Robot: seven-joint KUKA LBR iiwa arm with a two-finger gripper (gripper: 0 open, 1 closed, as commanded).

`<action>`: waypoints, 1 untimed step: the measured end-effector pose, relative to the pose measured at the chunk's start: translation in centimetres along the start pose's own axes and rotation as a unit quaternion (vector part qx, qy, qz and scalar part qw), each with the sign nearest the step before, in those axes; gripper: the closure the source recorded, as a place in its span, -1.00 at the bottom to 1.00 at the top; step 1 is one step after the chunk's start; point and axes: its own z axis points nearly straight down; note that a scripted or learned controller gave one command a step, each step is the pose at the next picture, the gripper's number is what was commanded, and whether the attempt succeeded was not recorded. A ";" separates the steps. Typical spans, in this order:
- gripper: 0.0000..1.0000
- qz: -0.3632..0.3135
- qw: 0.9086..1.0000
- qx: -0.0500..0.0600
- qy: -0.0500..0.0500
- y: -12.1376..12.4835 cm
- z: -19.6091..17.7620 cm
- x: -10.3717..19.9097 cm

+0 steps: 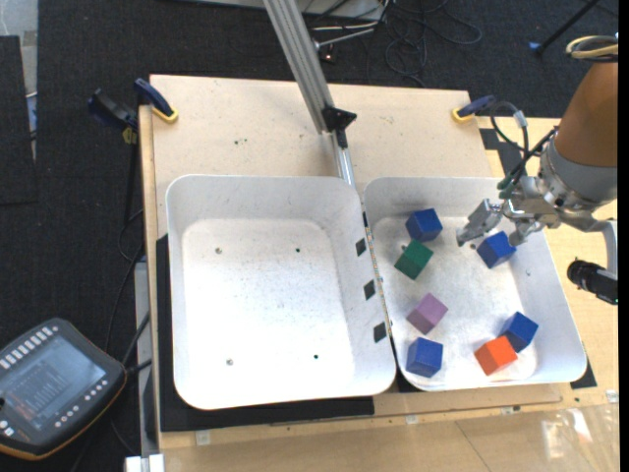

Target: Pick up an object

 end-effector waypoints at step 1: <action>-1.00 0.000 1.000 -0.002 -0.001 0.1 -0.2 0.0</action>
